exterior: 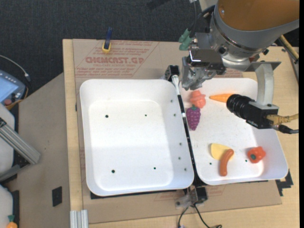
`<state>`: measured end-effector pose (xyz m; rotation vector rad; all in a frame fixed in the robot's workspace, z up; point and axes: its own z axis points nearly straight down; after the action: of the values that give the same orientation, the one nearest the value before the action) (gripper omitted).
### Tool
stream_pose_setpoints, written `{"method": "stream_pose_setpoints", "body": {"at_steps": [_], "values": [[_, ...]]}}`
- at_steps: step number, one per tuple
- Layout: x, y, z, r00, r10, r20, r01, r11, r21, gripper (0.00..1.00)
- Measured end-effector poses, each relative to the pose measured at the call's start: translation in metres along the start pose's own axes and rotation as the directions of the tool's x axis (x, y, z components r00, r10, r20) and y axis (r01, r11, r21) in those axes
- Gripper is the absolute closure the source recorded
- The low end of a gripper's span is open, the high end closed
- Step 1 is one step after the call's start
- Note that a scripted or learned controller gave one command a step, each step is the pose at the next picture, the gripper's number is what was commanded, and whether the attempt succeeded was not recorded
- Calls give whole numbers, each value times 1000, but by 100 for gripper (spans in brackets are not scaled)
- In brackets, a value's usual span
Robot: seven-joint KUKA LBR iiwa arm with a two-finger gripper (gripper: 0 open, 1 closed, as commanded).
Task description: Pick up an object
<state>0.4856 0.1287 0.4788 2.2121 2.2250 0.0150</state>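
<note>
Several toy foods are lying in the right bin (278, 148): a pink piece (198, 99), a bunch of purple grapes (193, 117), an orange carrot (219, 98), a yellow wedge (217, 150), a sausage (225, 162) and a red tomato-like piece (256, 155). Hovering at that bin's upper left corner, the gripper (194, 82) is sitting just above the pink piece, which is looking like the likeliest target (my judgement only); whether it is open or closed, I cannot tell. Crowding is posing the main risk: the pink piece is touching the grapes and lying close to the bin wall, so a descent could be nudging both or scraping the rim. Lumpy and compact, the pink piece is showing no clear long axis; the carrot beside it is pointing left.
</note>
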Motion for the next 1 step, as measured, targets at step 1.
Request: {"method": "stream_pose_setpoints", "body": {"at_steps": [1], "values": [[-64,-9,111,1000,13,7,-13,1000,23,100]]}}
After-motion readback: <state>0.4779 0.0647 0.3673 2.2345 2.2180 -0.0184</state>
